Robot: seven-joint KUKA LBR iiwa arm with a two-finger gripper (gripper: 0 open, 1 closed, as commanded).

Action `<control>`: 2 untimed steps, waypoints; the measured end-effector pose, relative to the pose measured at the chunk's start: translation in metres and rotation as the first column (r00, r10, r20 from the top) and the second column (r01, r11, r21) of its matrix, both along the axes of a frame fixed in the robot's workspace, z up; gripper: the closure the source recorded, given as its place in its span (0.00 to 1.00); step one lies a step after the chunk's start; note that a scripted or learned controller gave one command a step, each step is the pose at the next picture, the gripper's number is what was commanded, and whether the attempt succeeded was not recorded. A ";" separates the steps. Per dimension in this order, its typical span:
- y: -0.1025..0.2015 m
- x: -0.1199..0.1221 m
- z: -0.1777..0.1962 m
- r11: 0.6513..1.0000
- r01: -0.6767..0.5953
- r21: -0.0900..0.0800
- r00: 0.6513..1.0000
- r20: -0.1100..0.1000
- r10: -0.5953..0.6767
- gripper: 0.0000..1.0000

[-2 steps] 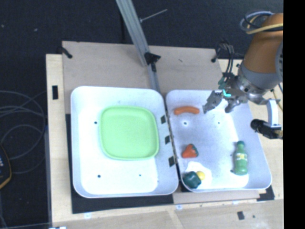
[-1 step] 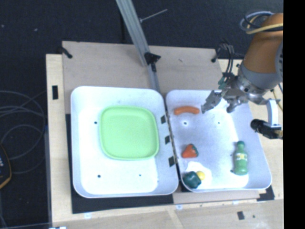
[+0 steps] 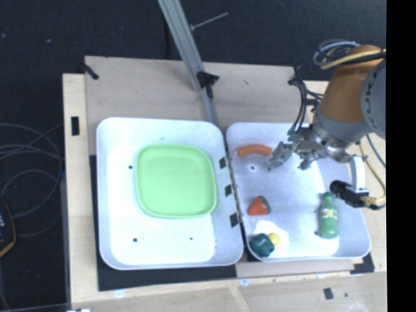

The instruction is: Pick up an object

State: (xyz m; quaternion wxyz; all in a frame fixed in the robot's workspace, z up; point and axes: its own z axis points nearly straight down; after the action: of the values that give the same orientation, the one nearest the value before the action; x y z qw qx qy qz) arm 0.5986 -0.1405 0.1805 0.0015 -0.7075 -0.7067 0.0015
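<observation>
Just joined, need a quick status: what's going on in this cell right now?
The arm reaches in from the right, its gripper open and hanging above the right bin, near the orange sausage. Nothing sits between its fingers. Also lying in that bin: an orange-red piece, a green bottle, and a white, teal and yellow cluster at the near edge. The left bin holds a green plate. Nothing picked up yet.

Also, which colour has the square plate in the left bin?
Light green; the plate shows best in the camera view.
</observation>
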 end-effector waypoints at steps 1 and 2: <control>0.004 -0.002 -0.043 1.000 0.000 0.000 1.000 0.001 0.000 0.00; 0.003 -0.002 -0.082 1.000 0.000 0.000 1.000 0.002 0.000 0.00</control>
State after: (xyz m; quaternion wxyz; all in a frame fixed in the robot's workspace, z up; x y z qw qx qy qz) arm 0.5963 -0.1372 0.0990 0.0007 -0.7075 -0.7067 0.0010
